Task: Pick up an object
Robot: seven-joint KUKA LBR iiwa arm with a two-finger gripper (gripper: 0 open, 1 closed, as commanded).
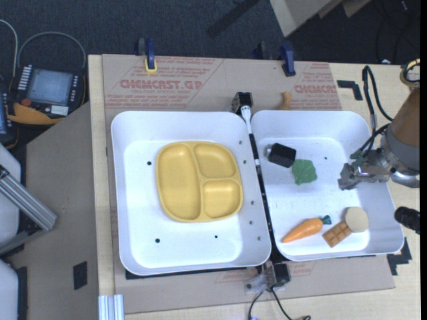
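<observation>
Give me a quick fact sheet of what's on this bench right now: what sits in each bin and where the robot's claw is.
left bin: one yellow divided plate, three compartments
right bin: black block, green broccoli toy, orange carrot toy, ice cream bar toy
gripper: at the right bin's right side, right of the broccoli, above the ice cream bar
gripper's hold: nothing seen between its fingers
arm: reaches in from the right
</observation>
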